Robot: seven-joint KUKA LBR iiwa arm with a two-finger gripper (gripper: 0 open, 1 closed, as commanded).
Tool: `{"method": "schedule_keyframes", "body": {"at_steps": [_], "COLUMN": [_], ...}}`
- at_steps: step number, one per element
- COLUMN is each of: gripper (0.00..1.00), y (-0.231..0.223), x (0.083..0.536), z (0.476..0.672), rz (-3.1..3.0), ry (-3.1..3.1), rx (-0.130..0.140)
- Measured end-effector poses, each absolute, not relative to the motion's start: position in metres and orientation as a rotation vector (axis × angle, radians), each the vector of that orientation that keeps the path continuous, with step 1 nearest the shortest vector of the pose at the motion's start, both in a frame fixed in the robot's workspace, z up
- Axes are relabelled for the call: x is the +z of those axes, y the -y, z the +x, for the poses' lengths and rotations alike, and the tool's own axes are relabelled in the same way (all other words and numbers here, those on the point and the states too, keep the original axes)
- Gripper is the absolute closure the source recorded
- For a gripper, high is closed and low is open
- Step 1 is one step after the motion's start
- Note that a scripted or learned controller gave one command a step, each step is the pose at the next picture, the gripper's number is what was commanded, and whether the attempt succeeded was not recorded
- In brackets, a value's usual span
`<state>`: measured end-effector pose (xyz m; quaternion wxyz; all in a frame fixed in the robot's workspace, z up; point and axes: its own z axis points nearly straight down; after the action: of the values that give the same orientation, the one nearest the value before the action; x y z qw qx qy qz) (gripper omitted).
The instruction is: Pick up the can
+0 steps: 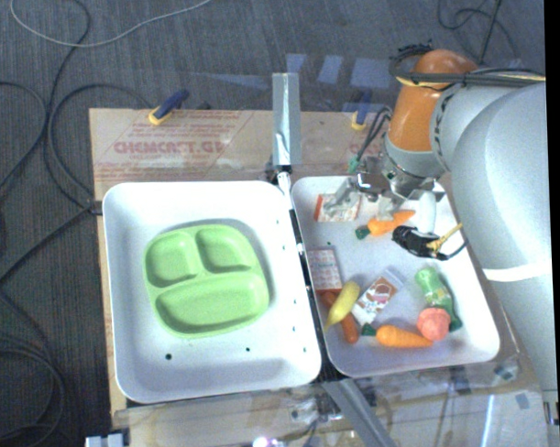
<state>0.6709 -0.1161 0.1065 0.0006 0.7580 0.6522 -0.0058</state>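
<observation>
Two white bins sit side by side on the bench (121, 141). Left bin (129, 361): a green divided tray (207, 277), centre left of the frame. Right bin (477, 344): clutter. The can (325, 268), red label, lies on its side against the bin's left wall, long axis running up-down in the frame. Just below it, a yellow banana (343, 302); beside that a small carton (377, 297). Lower right: a carrot (401, 337), a red strawberry (433, 323), a green bottle (433, 285). A second carrot (387, 226) lies near the top. The tool (363, 189) is low over the bin's upper edge, by a white packet (336, 207), well apart from the can. Whether it is open or clenched — cannot tell.
</observation>
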Motion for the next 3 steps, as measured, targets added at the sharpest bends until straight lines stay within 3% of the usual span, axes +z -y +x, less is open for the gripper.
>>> {"method": "schedule_keyframes", "body": {"at_steps": [1, 2, 3], "gripper": [1.0, 1.0, 1.0], "y": [0.111, 0.165, 0.187], "x": [0.104, 0.088, 0.123], "z": [0.667, 0.663, 0.668], "rz": [2.394, 2.244, 2.509], "ry": [-2.058, -2.209, -1.894], "rx": [-0.029, -0.001, -0.009]}}
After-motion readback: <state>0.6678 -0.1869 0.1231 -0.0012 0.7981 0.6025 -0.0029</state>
